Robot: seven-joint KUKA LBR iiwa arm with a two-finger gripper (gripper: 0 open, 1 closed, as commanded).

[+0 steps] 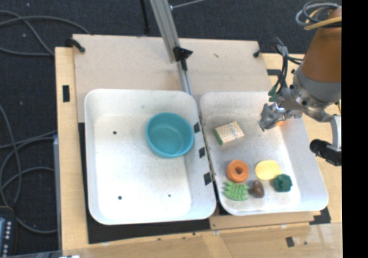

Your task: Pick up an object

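We find the candidate objects for pickup in the right bin (pixel 299 153). A pale checkered block (pixel 229 132) lies in the upper left part of that bin, tilted and apart from the other items. Lower down, an orange ring (pixel 237 170) lies flat, with a yellow oval piece (pixel 268 169) just beside it to the right. Along the bin's lower edge we see a light green ridged item (pixel 235 191), a small brown item (pixel 257 189) and a dark green knobbly item (pixel 282 183), set close together in a row. The brown item sits between the two green ones.

The end effector (pixel 269 118) hangs over the upper right part of the right bin, to the right of the checkered block and well above the cluster of items. We see nothing between its fingers. From this view we cannot tell whether the end effector is spread or closed. A small orange patch shows just beside its tip; we cannot identify it.

The arm (pixel 322 67) enters from the right, with its orange band above the grey wrist section.

The left bin (pixel 103 136) holds a teal bowl (pixel 169 134), upright, in its upper right part near the divide between the bins. Both bins rest side by side on the worktop (pixel 126 61). A metal rail (pixel 164 12) runs at a slant from the top of the view down to the junction of the bins.
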